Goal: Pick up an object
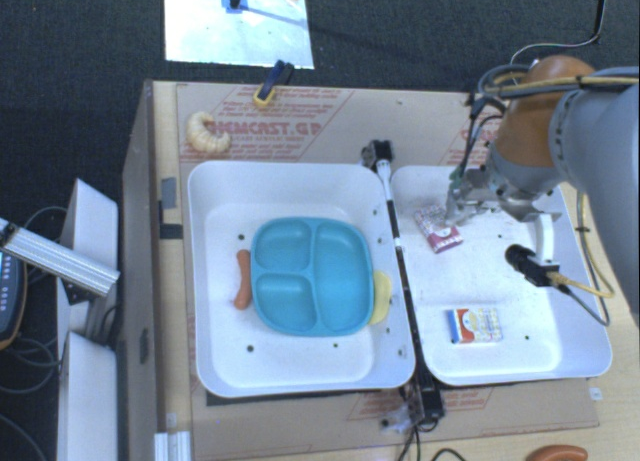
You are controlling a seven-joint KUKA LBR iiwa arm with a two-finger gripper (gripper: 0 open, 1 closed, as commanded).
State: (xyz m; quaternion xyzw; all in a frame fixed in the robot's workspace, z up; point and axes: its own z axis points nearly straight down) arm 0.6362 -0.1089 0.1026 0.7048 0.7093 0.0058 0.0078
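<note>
My gripper [458,207] hangs low over the upper left part of the right bin [520,354], reaching in from the right. Right beside and below it lies a small pink and white packet [438,232]; whether the two touch is unclear. A small white, blue and red box [472,325] lies nearer the front of the same bin. In the left bin [215,209] rests a blue divided plate [310,275], with an orange sausage-shaped piece [242,279] to its left and a yellow piece [382,296] peeking out at its right edge.
A black divider strip [393,234] runs between the two bins. The arm's bulk [585,129] covers the right bin's far right corner, and a black cable end [528,265] hangs over that bin. A cream ridged toy [206,133] and a yellow-blue tool [272,84] lie behind the bins.
</note>
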